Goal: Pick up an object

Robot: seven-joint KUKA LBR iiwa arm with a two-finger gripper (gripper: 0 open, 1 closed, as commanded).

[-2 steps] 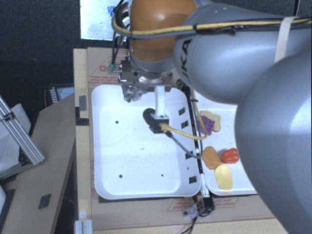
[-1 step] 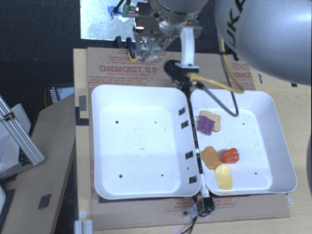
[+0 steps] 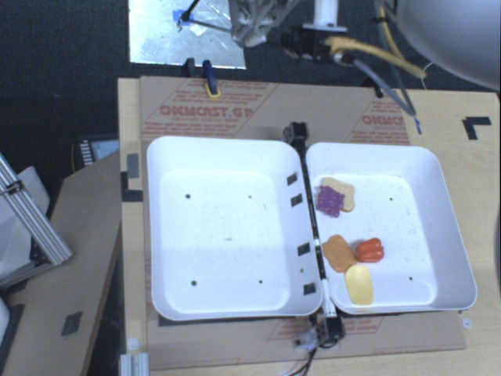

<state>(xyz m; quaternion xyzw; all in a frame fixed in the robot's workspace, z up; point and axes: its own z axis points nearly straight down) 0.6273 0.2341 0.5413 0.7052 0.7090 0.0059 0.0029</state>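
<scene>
Several small toy foods lie in the right bin (image 3: 423, 210), near its left wall. A purple grape bunch (image 3: 329, 202) rests against a tan piece (image 3: 343, 189). Lower down sit an orange piece (image 3: 339, 253), a red pepper (image 3: 369, 250) and a pale yellow piece (image 3: 359, 284). My gripper (image 3: 250, 30) hangs high at the top of the camera view, above the far edge of the bench and well away from both bins. Nothing shows in its grasp.
The left bin (image 3: 223, 225) lies beside the right one, joined by a black hinge strip (image 3: 307, 218). Both rest on a cardboard sheet (image 3: 235, 112). A silvery plate (image 3: 168, 18) lies beyond the bench. Yellow and grey cables (image 3: 376, 57) trail from the arm at upper right.
</scene>
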